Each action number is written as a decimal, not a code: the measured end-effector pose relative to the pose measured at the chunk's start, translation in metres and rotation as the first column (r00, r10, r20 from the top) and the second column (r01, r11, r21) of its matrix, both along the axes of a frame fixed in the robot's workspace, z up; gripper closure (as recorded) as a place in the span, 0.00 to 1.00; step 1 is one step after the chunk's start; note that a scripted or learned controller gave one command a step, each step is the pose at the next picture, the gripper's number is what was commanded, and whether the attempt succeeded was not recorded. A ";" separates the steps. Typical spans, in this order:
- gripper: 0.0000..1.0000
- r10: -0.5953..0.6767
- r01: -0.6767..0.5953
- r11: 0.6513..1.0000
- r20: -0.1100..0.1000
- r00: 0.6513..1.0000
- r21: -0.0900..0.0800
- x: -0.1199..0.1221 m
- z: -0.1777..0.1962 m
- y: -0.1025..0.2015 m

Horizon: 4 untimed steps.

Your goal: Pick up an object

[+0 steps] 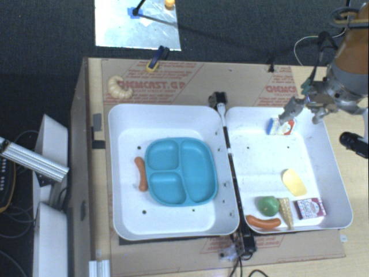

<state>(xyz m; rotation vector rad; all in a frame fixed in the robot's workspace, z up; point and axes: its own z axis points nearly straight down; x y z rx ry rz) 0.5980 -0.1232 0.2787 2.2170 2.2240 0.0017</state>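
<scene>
Small blue-and-white packet (278, 126) (red at one edge), lying flat, right bin's far end, just beside fingers (291, 109)

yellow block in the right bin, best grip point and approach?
Take the yellow block across its short width, near the middle, coming straight down from above. It lies flat with its length running slantwise and bare bin floor on both long sides, so I'd turn the pincer to straddle that narrow axis.

Off the bins
A foil sheet (137, 15) lies far left; a tan curled piece (119, 86) rests on the cardboard (190, 79).
</scene>
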 end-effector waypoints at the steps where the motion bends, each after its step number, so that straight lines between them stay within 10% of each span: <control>1: 0.00 -0.002 0.002 1.000 -0.004 1.000 0.000 0.035 -0.101 -0.065; 3: 0.00 -0.001 0.001 1.000 0.002 1.000 -0.001 0.071 -0.152 -0.084; 4: 1.00 0.002 -0.002 1.000 0.006 1.000 -0.003 0.072 -0.140 -0.084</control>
